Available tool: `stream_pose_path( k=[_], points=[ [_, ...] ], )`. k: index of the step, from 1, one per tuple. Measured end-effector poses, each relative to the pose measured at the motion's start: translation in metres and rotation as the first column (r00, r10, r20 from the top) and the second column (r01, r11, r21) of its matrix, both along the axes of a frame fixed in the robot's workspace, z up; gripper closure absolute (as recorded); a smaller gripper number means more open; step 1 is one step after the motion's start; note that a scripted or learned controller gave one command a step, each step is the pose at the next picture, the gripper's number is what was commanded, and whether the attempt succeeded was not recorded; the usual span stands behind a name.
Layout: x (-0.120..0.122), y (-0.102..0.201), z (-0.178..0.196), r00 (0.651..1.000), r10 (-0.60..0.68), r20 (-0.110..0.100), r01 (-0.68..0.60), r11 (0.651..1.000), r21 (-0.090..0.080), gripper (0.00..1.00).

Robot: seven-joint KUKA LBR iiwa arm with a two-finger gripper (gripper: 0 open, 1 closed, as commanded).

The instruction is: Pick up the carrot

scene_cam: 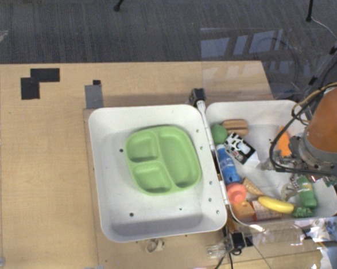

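The gripper (289, 177) hung over the carrot (282, 141); its state I couldn't tell. Carrot judged light, rigid, slippery; grasp mid-body.

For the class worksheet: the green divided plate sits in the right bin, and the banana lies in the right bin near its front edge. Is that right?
One detail is wrong. The camera view shows the green divided plate in the left bin, not the right. The banana does lie in the right bin near its front edge.

We observe the arm (329, 126) entering from the right, wrist angled downward, its gripper (286, 166) held low.
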State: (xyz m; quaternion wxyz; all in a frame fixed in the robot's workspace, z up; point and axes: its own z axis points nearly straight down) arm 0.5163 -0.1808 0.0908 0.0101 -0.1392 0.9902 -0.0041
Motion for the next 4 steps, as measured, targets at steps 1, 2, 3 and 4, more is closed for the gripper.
stream_pose_path(
  k=[1, 2, 3, 4],
  points=[
    [-0.013, 0.021, 0.000, 0.992, -0.125, 0.002, 0.125, 0.992, 0.001, 0.00],
    [-0.016, 0.026, 0.000, 0.997, 0.073, 0.004, -0.073, 0.997, 0.001, 0.00],
    [0.074, -0.025, 0.019, 1.000, -0.023, -0.005, 0.023, 1.000, 0.003, 0.00],
    [0.080, -0.023, -0.002, 0.959, -0.283, -0.008, 0.283, 0.959, 0.008, 0.00]
  ],
)
